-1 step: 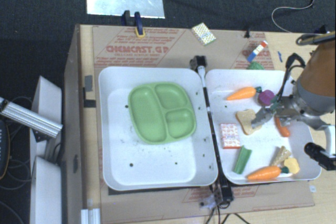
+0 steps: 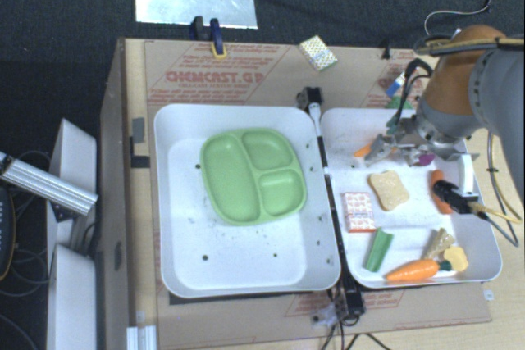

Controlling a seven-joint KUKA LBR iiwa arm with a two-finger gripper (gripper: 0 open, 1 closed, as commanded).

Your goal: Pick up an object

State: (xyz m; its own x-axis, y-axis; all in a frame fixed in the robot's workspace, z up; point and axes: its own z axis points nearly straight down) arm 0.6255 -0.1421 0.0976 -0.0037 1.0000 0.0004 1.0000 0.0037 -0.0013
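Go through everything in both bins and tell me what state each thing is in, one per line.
green divided plate: flat, right side up, in left bin
bread slice: flat in right bin
small card: flat, face up
green stick: lying, untouched
carrot: on its side at front rim
end effector: low over right bin's back, grip unclear

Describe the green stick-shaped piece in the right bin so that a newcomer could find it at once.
Start at the right white bin, the one crowded with small items, and look along its near edge. The green stick lies there, below the small printed card and just left of the orange carrot. It is the one plain green, straight-sided piece in that bin.
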